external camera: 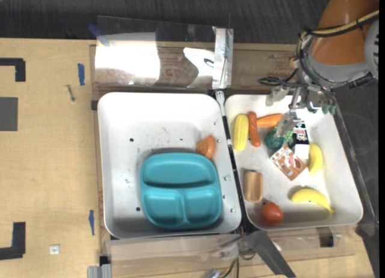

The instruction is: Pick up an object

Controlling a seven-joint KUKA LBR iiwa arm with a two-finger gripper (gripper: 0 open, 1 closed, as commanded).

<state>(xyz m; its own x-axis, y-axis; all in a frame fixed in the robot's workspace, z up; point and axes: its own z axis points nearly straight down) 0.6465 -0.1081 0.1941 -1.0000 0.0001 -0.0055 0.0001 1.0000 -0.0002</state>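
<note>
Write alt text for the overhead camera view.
A grey arm's gripper hovers over toy food in the right white bin: yellow corn cob, orange carrot, two bananas, red tomato. The left white bin holds a teal divided tray.

Single high camera, slanting down on both bins (108,168)

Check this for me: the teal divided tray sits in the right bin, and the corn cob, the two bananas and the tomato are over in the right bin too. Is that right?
Not quite. The camera view shows the teal divided tray in the left bin, not the right one. The rest holds: the corn cob, the two bananas and the tomato lie in the right bin.
</note>
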